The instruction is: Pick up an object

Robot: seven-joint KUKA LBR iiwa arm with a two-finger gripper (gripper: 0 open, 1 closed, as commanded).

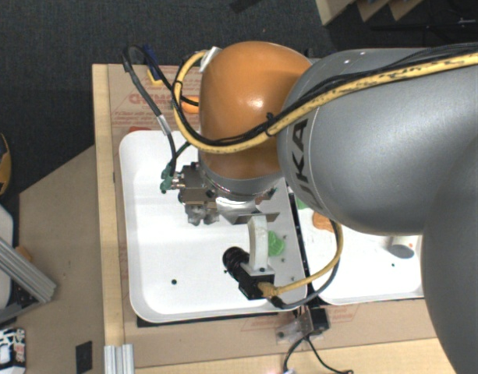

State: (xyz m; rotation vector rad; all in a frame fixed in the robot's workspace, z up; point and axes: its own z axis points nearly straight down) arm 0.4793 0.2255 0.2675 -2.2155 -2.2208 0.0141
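Over the left bin (145,232), in the camera view, the grey arm (379,146) reaches in from the right. Its orange band (242,100) is turned straight down, a posture that suits a vertical descent onto something below. The gripper (196,206) sits low above the white floor, near the bin's middle. The wrist hides its working end, so I cannot tell whether it is wide, narrow or holding anything.

The likely candidates for the pick lie elsewhere. A small green thing (277,245) shows by the wall between the two bins, partly hidden by the robot's own hardware; which bin it lies in I cannot say for certain. An orange thing (321,223) peeks out just past that wall in the right bin (371,275), and a grey-blue piece (401,248) lies further right on the same floor. A dark speck (174,281) marks the left bin's near floor, apart from the gripper.

No object shows beneath the gripper, so this attempt may close on nothing.
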